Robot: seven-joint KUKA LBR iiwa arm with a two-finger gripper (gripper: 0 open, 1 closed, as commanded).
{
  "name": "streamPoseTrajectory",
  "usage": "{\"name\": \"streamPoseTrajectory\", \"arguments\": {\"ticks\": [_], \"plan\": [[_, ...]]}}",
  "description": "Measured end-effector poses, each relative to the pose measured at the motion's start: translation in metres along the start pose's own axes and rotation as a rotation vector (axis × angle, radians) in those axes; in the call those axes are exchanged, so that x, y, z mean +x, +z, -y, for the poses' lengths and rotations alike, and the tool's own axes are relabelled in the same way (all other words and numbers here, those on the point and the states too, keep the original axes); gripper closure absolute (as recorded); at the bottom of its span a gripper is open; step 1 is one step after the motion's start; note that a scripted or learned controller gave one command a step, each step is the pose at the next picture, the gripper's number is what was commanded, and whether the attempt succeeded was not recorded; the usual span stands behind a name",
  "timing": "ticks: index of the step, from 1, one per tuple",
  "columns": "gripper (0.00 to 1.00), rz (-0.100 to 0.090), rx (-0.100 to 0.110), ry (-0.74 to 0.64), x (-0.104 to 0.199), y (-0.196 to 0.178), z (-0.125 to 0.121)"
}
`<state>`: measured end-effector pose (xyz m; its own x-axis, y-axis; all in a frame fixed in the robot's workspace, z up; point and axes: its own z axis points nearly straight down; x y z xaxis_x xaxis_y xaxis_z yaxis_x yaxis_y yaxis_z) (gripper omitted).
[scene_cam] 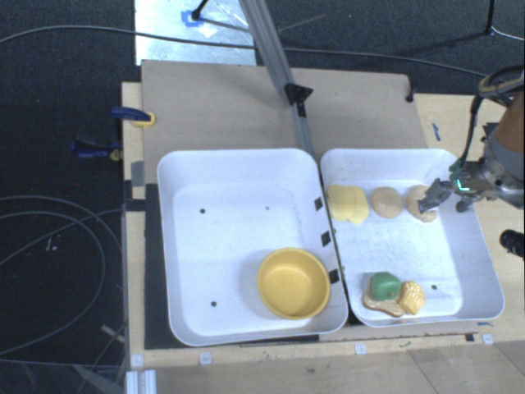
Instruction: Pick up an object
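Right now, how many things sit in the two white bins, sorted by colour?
Yellow: 3, the bowl, the soft lump and the corn-like piece
Tan: 2, the round piece and the one by the claw
Green: 1, the small ball
Total: 6

In the right bin (476, 298), three pale pieces lie in a row toward twelve o'clock: a yellow lump (348, 204), a round tan ball (386, 202) and a tan piece (422, 202) at the three o'clock end. Near six o'clock sits a green ball (383, 285) touching a yellow corn-like toy (409, 297). A yellow bowl (294, 282) stands upright at five o'clock in the left bin (176, 245).
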<state>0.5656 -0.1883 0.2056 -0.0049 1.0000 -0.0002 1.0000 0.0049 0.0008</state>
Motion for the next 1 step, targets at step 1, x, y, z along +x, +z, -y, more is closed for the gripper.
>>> {"name": "streamPoseTrajectory", "arguments": {"ticks": [1], "plan": [[0.0,0.0,-0.001,0.0,0.0,-0.0004,-0.0004]]}}
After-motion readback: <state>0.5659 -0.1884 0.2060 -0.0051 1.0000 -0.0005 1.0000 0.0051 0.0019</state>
